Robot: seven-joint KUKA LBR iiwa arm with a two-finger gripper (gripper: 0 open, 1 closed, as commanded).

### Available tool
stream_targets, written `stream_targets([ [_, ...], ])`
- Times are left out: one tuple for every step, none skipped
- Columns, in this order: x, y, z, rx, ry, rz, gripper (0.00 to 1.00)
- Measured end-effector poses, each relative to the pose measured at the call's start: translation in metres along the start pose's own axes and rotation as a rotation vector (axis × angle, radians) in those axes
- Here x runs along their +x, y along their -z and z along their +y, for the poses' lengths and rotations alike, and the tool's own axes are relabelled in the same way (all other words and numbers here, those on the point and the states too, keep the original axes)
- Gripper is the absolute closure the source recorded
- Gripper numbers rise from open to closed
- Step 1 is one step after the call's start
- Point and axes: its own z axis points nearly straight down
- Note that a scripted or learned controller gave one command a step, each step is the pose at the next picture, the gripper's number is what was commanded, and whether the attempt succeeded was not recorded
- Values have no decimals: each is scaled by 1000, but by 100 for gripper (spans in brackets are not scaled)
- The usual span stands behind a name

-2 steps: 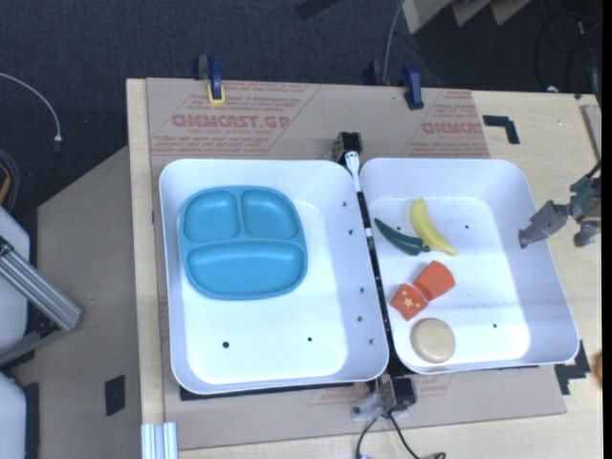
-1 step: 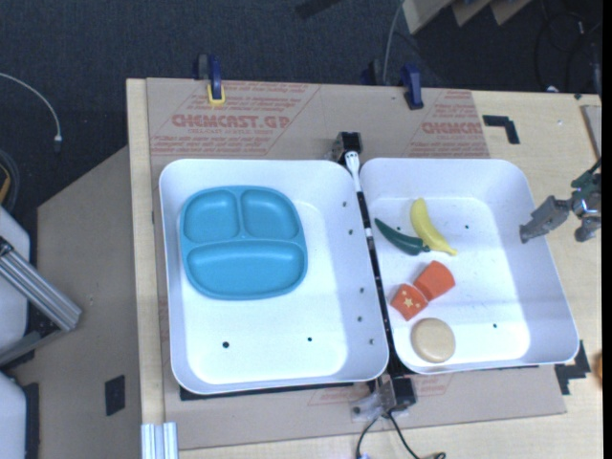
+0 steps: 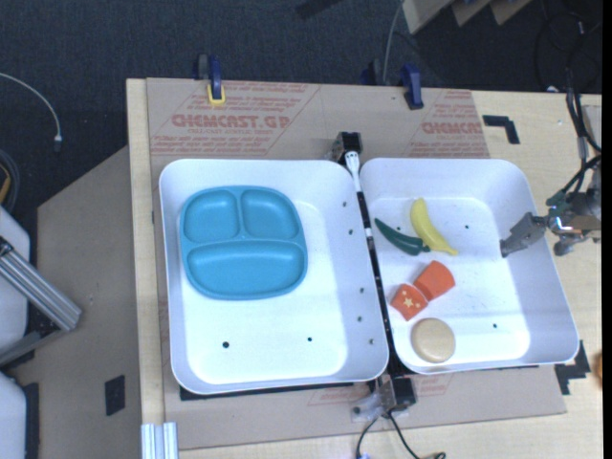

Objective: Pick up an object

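From the camera above, the tabletop (image 3: 287, 113) carries two shallow white bins side by side. The right bin (image 3: 507, 299) holds all the loose things: a yellow banana (image 3: 427, 226) lying at a slant near the middle, a dark green pepper (image 3: 400, 237) touching its lower left side, an orange block (image 3: 436, 279) just below them, a red piece with a star (image 3: 408, 301) touching the block's lower left, and a round tan bun (image 3: 433, 339) near the front rim. The left bin (image 3: 258, 352) carries a blue divided plate (image 3: 245, 240) and nothing loose.

The gripper (image 3: 524, 234) hangs over the right wall of the right bin, well apart from every object. It holds nothing; whether it is open or closed I cannot tell, as it is small and dark against the rim.

The arm looks to be at the start of its reach. The bun seems the easiest pick: it sits alone, with bare bin floor around it. The gripper should come straight down over its middle and close across its width.

The banana and pepper touch, as do the orange block and red piece, so a grasp on any of them risks nudging or catching its neighbour. The bun lies near the front wall, which may crowd one side of the gripper.
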Motion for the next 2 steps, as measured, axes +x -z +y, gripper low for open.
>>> stream_targets([
  [-2, -64, 1, 1, -1, 1, 0],
  [5, -109, -2, 1, 0, 0, 0],
])
